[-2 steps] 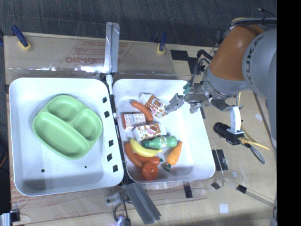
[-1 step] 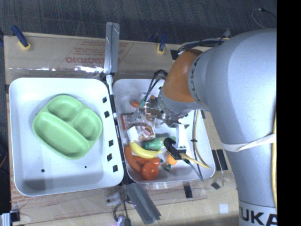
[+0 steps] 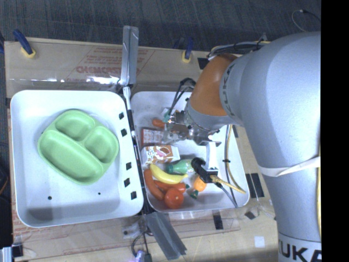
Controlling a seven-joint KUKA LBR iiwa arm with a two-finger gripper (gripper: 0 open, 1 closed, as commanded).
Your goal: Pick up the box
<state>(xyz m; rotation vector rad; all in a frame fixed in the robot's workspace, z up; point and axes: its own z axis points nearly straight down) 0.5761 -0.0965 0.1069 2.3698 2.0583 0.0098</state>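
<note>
The box (image 3: pixel 160 154), a small printed carton, lies flat just above the banana (image 3: pixel 166 176). It looks light, stiff, slightly crushable; best pinched across its short sides.

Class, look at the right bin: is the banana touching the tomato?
Apart. The camera view shows the banana lying above the tomato, with orange carrot showing in the gap between them.

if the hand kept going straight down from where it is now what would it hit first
Most likely the box in the right bin: the hand hangs right over its upper right end. Depth is hard to judge from this slant, and the small orange item beside it is also close.
</note>
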